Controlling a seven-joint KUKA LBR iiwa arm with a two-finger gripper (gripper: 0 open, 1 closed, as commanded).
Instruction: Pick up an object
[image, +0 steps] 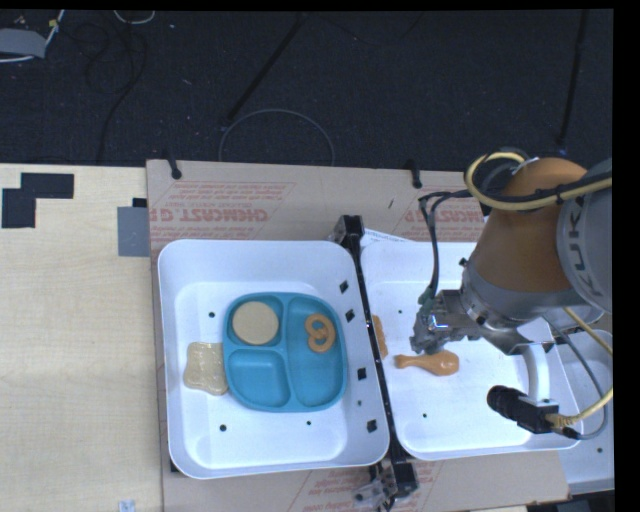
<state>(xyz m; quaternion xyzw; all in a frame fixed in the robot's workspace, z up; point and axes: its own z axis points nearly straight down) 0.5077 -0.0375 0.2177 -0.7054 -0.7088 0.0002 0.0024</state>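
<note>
Dark carpeted floor (300, 80) strewn with cables (275, 125) lies behind the pale wooden bench (70, 350).

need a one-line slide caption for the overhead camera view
KUKA arm's gripper hovers over an orange drumstick-shaped toy in the right bin; blue divided tray sits in the left bin.

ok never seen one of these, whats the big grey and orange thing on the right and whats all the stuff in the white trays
It is a robot arm, seen by a camera fixed above the bench and looking down at a slant. Its gripper hangs low in the right bin, just above an orange toy drumstick. The left bin holds a blue divided plate with a round tan cookie and a pretzel in its compartments, and a pale toast-like piece beside the plate. I cannot tell whether anything is gripped.
</note>
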